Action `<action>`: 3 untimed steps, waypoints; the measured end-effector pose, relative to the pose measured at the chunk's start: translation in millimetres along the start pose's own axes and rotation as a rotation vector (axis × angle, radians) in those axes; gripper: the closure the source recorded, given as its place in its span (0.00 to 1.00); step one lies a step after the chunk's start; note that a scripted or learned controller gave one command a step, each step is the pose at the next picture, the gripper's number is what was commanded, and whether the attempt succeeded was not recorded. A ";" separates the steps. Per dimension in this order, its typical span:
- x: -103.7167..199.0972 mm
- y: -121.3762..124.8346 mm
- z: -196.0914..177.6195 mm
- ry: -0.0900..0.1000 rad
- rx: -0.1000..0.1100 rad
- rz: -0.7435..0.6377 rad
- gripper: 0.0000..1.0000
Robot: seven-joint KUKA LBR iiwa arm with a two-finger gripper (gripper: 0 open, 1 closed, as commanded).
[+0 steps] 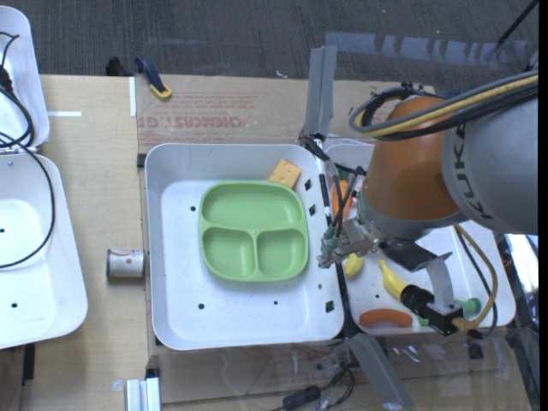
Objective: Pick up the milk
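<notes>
The camera looks down on two white bins. The left bin (167,255) holds a green plate (254,229) with three compartments, and a yellow cracker (285,174) lies just beyond its far right corner. The arm (428,174) hangs over the right bin (501,294), and the gripper (336,248) is low at the wall between the bins. I cannot tell how its jaws stand. In the right bin lie a banana (391,281), a red sausage (385,318) and a small yellow piece (352,265). I cannot make out the milk. A small can (126,264) lies on the bench, left of the left bin.
</notes>
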State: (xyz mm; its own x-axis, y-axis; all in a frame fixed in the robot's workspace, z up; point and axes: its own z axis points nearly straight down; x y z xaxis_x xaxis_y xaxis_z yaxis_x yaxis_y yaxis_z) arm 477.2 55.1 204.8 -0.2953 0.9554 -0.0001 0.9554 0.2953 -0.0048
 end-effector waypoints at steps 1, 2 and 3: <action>66.3 20.8 -7.0 -0.001 -0.002 -0.059 1.00; 79.5 25.2 -48.2 -0.002 -0.004 -0.380 1.00; 78.1 25.7 -56.3 -0.003 -0.002 -0.378 1.00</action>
State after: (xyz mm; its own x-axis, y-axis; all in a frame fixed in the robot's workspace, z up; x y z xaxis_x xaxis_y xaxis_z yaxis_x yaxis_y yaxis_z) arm 478.9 137.4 261.0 -0.6271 0.7789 -0.0021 0.7789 0.6271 -0.0028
